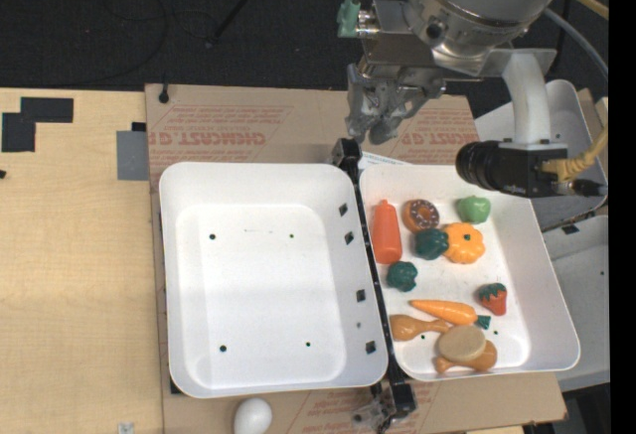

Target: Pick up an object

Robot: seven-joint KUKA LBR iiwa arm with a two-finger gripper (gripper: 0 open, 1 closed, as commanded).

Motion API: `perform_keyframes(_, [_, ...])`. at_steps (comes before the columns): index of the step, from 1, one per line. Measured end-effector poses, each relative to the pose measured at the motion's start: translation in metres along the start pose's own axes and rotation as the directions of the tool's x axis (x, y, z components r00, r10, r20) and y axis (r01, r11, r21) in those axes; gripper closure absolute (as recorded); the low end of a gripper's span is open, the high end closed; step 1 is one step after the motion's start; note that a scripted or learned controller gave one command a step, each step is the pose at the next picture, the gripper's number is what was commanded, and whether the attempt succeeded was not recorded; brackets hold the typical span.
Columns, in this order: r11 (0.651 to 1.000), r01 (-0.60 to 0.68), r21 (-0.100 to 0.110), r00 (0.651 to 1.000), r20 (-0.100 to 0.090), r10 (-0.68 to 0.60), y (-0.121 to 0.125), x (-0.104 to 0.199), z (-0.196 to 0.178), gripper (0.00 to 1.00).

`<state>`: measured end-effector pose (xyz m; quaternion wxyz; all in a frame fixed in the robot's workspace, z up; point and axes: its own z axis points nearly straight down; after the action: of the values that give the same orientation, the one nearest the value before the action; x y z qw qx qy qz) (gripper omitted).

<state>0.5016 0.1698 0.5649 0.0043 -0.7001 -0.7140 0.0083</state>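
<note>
The arm comes in from the right and its gripper (pixel 376 129) hangs above the far edge of the bins, right about where the two meet, over the brown cardboard sheet (pixel 248 124) and not over any of the toys; honestly the fingers are a dark tangle from this angle so whether they're spread or pinched can't be told, and nothing can be seen sitting between them. All the pickable stuff is in the right bin (pixel 552 323); there's an orange-red bottle-shaped piece (pixel 386 231) lying along the bin's left side, a round brown cookie-looking thing (pixel 420 215) just beside it, a green pepper (pixel 474 210) further right, and a small orange pumpkin (pixel 464 243) touching a dark green broccoli-like lump (pixel 430 243); a second dark green lump (pixel 401 275) sits a bit nearer the camera. Lower down a carrot (pixel 444 310) lies nearly flat across the middle, a strawberry (pixel 494 298) is off to its right, a tan drumstick-ish piece (pixel 412 327) lies by the left wall, and a beige mushroom-like piece (pixel 463 349) rests near the front edge. The left bin (pixel 179 223) shows just its white floor with a few dark dots; a white egg-shaped ball (pixel 252 416) sits on the bench outside, in front of that bin.
</note>
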Motion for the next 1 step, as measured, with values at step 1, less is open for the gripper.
perform_keyframes(1, [1.000,0.007,0.005,1.000,0.001,-0.007,0.0001,0.0008,-0.0090,1.00])
